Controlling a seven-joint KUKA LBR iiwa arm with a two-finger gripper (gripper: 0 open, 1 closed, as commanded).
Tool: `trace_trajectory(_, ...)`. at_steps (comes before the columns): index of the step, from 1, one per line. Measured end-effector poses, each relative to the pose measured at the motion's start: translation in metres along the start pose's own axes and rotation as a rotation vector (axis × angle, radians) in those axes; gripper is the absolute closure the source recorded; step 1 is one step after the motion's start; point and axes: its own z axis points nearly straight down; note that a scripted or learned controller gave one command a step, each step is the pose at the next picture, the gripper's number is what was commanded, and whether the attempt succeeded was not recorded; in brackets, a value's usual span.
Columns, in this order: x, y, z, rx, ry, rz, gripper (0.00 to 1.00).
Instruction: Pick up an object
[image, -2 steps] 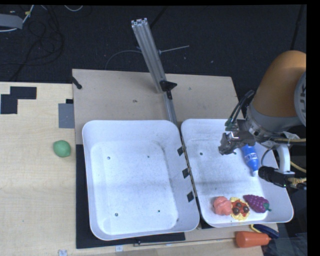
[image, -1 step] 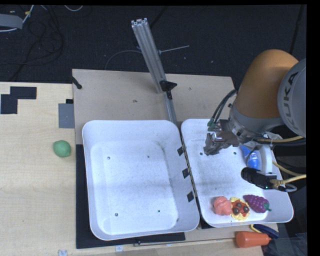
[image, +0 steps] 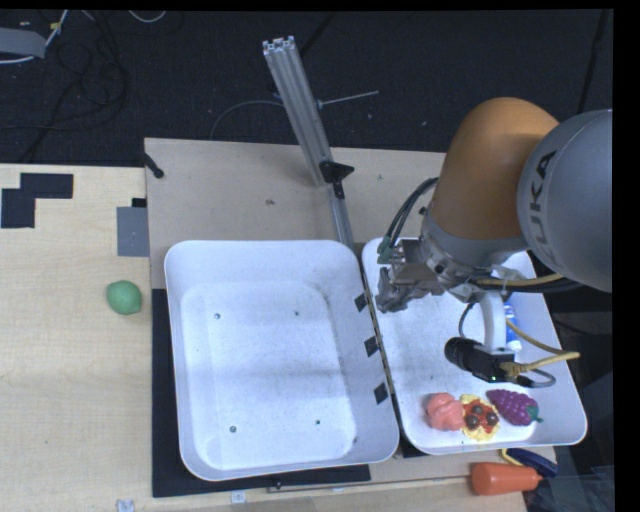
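Gripper (image: 392, 290) at far-left corner of right bin (image: 560, 425), just beside divider. Fingers dark, small against wrist clutter: cannot tell whether open or closed; nothing visibly held. Toys lie at near edge of same bin: pink one (image: 444, 411), yellow-red one (image: 480, 417), grapes (image: 512, 405), row running left-right. Targets near-right of gripper, well apart.

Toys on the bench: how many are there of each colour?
Green: 1, the green ball outside the bins
Pink: 1, the pink toy in the right bin
Purple: 1, the purple grapes
Yellow and red: 1, the small toy
Orange: 1, the orange carrot
Total: 5
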Motion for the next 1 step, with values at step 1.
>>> trace_trajectory(1,0.0547,-0.0085,0.0028,0.0,0.0,0.0,1.0)
